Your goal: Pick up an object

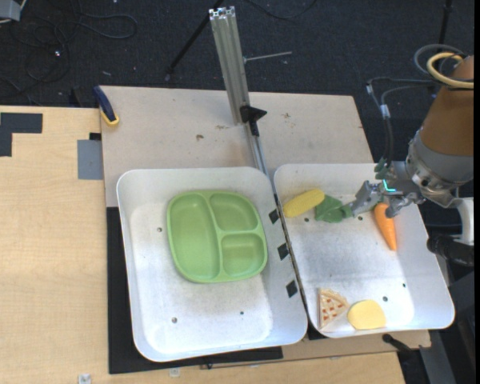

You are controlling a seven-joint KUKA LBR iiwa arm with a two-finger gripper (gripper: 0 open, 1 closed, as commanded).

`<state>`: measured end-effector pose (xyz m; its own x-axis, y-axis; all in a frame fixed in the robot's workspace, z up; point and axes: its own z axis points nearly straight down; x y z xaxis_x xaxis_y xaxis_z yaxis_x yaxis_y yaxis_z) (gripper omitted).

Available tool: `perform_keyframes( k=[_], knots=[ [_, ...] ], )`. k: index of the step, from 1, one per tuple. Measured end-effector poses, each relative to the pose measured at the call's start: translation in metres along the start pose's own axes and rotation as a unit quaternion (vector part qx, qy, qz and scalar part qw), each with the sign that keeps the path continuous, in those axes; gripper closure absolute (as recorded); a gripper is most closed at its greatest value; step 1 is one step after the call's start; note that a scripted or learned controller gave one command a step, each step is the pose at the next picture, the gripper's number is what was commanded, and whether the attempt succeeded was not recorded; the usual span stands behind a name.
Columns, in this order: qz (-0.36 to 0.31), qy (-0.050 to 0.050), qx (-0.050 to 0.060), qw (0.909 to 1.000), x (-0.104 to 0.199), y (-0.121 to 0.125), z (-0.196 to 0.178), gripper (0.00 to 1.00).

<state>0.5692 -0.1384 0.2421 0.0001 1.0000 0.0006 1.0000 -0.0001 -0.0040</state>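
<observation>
Bench (184,126): pale board carrying 2 shallow white bins side by side; a grey metal post (230,62) rises from its 12 o'clock side, above the seam between the bins.
Left bin (144,318): the larger-looking of the 2, at 9 o'clock of the seam. Holds 1 item.
Right bin (432,302): at 3 o'clock of the seam. Holds 5 items.
Arm (448,126): grey with an orange band, enters from 3 o'clock and hangs over the right bin's 1 o'clock corner.
Green plate (218,236): 3 compartments, lies flat near the middle of the left bin, slightly toward 1 o'clock.
Gripper (368,200): low over the 12 o'clock half of the right bin, pointing toward 9 o'clock. Cannot tell how the pincer stands, nor whether anything is in it.
Carrot (386,226): orange, tip toward 6 o'clock, just at 4 o'clock of the gripper.
Corn (303,202): yellow, near the right bin's 11 o'clock corner, touching or just beside the green piece.
Green piece (330,210): small leafy shape between corn and gripper, close at the gripper's 9 o'clock; contact not clear.
Yellow round piece (366,315): near the 6 o'clock wall of the right bin.
Pizza slice (330,307): just at 9 o'clock of the yellow round piece.
</observation>
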Motion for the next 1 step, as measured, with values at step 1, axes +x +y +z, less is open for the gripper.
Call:
perform_keyframes(
  k=[1],
  knots=[
    [0.000, 0.000, -0.001, 1.0000, 0.0000, 0.0006, -0.0012, 0.00]
  ],
)
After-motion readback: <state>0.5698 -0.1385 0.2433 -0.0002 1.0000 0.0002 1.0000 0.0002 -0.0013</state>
